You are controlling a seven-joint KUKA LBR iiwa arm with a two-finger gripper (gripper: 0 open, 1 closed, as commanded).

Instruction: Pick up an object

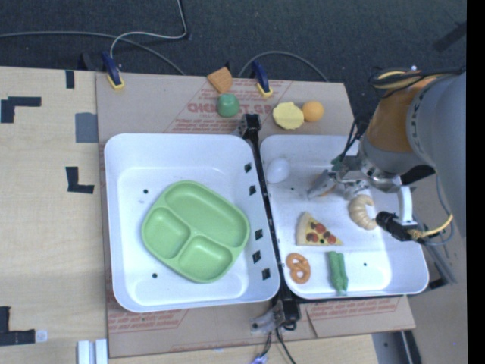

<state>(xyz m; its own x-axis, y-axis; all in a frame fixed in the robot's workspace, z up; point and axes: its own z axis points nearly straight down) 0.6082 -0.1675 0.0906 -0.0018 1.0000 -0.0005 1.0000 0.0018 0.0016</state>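
Observation:
The right bin (pixel 394 279) holds a croissant (pixel 362 210), a pizza slice (pixel 316 231), a pretzel (pixel 298 267), a green vegetable piece (pixel 337 271) and a pale round object (pixel 277 170) near its left wall. My gripper (pixel 327 185) reaches in from the right, low over the bin's upper middle, just left of the croissant and above the pizza slice. Its fingers (pixel 318 189) look spread apart, with nothing visible between them.
The left bin (pixel 125 165) holds a green divided plate (pixel 195 230). Behind the bins on the cardboard lie an orange wedge (pixel 220 79), a green ball (pixel 227 105), a yellow lemon-like piece (pixel 288 115) and an orange ball (pixel 312 111). Blue clamps and cables sit at the back.

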